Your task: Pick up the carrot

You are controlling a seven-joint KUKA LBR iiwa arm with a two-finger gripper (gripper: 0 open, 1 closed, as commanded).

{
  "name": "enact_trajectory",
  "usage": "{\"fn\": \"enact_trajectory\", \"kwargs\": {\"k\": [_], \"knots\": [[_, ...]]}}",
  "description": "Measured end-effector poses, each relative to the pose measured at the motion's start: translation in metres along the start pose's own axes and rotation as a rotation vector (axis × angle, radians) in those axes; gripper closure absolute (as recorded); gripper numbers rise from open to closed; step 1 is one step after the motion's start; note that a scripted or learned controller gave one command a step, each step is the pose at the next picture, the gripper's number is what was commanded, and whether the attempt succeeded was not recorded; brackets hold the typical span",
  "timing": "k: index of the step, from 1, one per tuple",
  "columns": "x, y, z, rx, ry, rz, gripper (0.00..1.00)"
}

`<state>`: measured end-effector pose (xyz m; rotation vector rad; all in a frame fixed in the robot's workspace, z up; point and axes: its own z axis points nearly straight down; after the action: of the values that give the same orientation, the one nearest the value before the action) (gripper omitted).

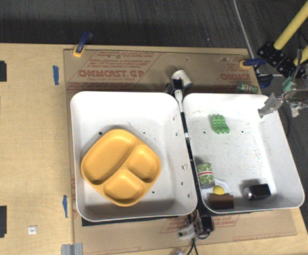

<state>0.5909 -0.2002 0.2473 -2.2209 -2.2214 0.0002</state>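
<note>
Claw (pixel 273 104) at right bin's (pixel 281 142) far right rim, its opening we cannot tell, yellow tray (pixel 120 166) in left bin (pixel 85 110).

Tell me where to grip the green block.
Probably across its shorter sides, coming from straight above: the green block lies flat on the floor of the right bin, apart from the walls and the other items.

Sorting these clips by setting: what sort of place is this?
Likely a robotics lab bench: two white bins clamped side by side on a board, blue tape marks, and small test objects like a green block.
</note>
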Motion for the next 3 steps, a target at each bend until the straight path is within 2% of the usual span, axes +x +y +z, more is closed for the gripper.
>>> {"fn": "enact_trajectory", "kwargs": {"k": [1,2,3], "knots": [[0.059,-0.031,0.146,0.001,0.001,-0.212,0.00],[0.157,-0.112,0.063,0.002,0.002,-0.476,0.00],[0.240,-0.106,0.063,-0.002,-0.001,-0.741,0.00]]}}
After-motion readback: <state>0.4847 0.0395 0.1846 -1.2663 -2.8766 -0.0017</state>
